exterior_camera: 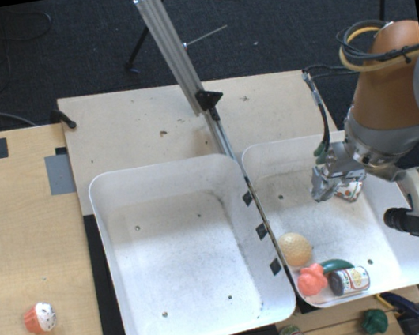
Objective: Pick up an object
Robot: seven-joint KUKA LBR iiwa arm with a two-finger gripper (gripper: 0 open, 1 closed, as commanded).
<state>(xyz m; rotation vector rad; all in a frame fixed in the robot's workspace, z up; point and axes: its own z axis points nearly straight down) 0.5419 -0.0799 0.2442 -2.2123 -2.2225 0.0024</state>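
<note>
The grey arm with its orange band [392, 58] is extended in from the right and bent downward at the wrist. The metal two-finger end effector [330, 186] is pointed down, held low.

One fixed camera looks down at a slant from above the bench [138, 127], taking in both bins [177, 256].

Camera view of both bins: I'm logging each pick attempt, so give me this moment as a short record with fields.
gripper: low in the right bin, upper half
object at gripper: small white and red item right beside it; held or not unclear
right bin, near corner: tan ball, pink object, small jar, dark green item
off the bins: red and white toy on the wooden bench at left
</note>
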